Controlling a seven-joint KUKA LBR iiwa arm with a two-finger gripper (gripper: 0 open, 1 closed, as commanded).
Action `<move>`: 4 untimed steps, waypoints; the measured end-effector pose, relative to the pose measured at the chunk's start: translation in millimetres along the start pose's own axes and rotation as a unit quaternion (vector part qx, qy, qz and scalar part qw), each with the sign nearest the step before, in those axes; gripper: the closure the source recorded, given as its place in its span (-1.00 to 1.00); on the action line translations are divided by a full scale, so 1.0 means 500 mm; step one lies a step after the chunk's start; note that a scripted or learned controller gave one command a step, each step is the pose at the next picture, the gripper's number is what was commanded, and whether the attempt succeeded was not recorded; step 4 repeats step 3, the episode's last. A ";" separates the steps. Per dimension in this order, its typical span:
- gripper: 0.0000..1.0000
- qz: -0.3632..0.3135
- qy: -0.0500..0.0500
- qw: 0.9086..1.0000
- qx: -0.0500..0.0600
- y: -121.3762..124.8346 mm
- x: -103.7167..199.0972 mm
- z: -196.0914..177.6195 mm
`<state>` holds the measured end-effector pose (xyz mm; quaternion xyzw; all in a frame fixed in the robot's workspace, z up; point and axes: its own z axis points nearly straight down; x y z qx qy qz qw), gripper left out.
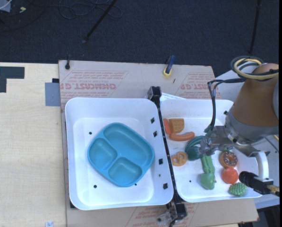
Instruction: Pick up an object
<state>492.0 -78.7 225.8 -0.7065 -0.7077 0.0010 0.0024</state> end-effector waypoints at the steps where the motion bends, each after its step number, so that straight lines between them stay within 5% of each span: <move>1: 1.00 0.000 0.000 1.000 -0.001 -0.003 0.008 -0.022; 4: 1.00 0.001 -0.001 1.000 -0.001 -0.005 0.012 -0.021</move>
